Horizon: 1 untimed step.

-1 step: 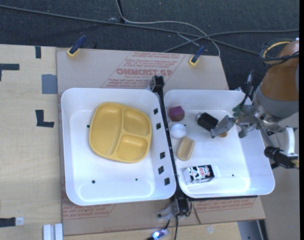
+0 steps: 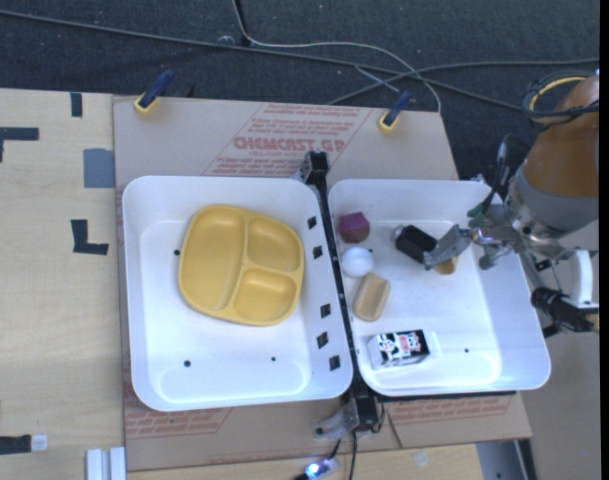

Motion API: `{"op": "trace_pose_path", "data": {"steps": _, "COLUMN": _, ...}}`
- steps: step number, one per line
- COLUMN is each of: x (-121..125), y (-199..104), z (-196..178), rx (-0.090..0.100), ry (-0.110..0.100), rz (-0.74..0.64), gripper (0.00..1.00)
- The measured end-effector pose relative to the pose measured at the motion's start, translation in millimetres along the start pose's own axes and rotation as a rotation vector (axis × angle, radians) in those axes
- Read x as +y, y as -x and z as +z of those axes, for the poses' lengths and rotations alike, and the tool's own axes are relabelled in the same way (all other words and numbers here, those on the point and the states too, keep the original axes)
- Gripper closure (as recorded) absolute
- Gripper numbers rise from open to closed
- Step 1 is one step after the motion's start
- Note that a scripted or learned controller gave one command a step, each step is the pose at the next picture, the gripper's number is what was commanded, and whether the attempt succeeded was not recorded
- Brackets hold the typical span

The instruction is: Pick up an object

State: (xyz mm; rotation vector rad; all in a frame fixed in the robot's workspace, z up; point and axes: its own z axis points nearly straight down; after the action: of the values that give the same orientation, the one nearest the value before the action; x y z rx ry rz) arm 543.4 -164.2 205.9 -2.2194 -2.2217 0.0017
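Note:
The right bin (image 2: 504, 363) holds several small objects: a purple block (image 2: 353, 226), a white ball (image 2: 357, 261), a tan oblong piece (image 2: 371, 297), a black-and-white carton (image 2: 400, 347) and a black object (image 2: 414, 240). A small brown item (image 2: 444, 265) lies just right of the black object. My gripper (image 2: 471, 250) hangs over the right side of this bin, its left finger (image 2: 450, 245) close above the brown item. The fingers stand spread and open, with nothing between them.
A yellow divided plate (image 2: 241, 264) lies in the left bin (image 2: 149, 298). A black divider (image 2: 329, 268) runs between the bins. Both bins rest on a cardboard sheet (image 2: 274, 133) clamped at the back. Cables cross the dark floor behind.

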Motion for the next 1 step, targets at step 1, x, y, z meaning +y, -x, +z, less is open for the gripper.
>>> {"op": "trace_pose_path", "data": {"steps": 1, "x": 4.6, "y": -1.0, "z": 62.9, "rx": 0.0, "ry": -0.005, "rz": 0.0, "gripper": 0.0}}
